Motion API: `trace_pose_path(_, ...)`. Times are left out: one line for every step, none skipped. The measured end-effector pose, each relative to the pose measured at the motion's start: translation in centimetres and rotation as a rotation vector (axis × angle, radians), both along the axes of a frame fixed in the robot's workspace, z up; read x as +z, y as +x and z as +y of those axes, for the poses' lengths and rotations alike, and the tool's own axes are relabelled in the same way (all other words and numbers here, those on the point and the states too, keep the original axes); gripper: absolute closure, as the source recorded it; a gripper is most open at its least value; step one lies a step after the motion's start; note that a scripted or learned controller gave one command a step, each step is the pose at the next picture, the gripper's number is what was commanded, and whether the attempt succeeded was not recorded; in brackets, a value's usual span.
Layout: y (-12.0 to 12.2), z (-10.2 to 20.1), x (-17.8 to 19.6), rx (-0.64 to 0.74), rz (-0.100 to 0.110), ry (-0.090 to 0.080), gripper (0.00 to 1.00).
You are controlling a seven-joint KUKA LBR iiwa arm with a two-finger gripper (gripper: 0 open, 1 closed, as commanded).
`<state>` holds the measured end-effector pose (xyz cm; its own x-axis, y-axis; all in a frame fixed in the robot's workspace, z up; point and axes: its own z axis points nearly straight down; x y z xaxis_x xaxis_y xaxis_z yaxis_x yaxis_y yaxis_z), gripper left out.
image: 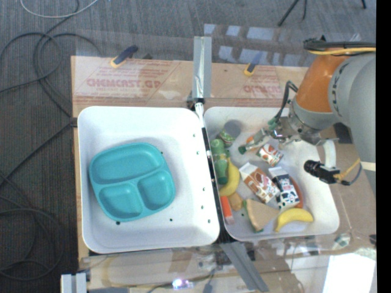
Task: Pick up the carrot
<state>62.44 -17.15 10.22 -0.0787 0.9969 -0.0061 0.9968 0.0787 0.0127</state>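
Observation:
The carrot (pixel 254 141), a small orange toy with a green top pointing left, lies in the upper middle of the right bin (pixel 327 215). My gripper (pixel 275 130) hangs low at the carrot's right, thick end, right beside or touching it. The grey arm with its orange band (pixel 317 87) reaches in from the upper right and hides the wrist. A second orange-red stick (pixel 226 209) lies along the right bin's left wall, lower down.
The right bin is crowded: two bananas (pixel 294 217) (pixel 231 179), a bread slice (pixel 259 215), a cow-patterned carton (pixel 287 194), snack boxes (pixel 261 185) (pixel 270 155) and green vegetables (pixel 218 149). The left bin (pixel 98 124) holds a teal divided tray (pixel 131 180).

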Motion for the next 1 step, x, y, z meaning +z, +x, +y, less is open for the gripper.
trace_pose_path(0.01, 0.02, 0.00, 0.000, 0.000, 0.000, 0.00)
